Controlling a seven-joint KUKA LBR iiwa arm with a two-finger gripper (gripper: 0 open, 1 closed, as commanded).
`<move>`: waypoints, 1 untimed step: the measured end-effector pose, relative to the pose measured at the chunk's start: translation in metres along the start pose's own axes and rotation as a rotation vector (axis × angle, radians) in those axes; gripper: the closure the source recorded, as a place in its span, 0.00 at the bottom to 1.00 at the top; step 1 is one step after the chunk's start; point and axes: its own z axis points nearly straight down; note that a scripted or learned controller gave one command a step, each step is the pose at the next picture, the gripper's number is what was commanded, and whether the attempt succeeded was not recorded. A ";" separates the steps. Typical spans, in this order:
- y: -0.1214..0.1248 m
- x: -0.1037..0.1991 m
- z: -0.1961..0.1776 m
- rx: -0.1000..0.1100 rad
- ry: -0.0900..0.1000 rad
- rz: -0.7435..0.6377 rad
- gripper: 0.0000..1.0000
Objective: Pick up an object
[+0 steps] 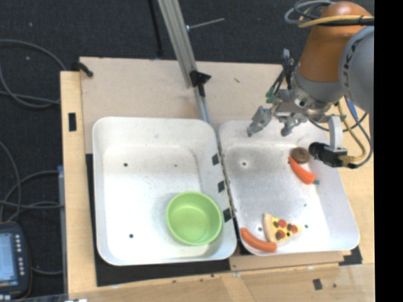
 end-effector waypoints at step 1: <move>0.000 0.000 0.000 0.000 0.000 0.000 0.00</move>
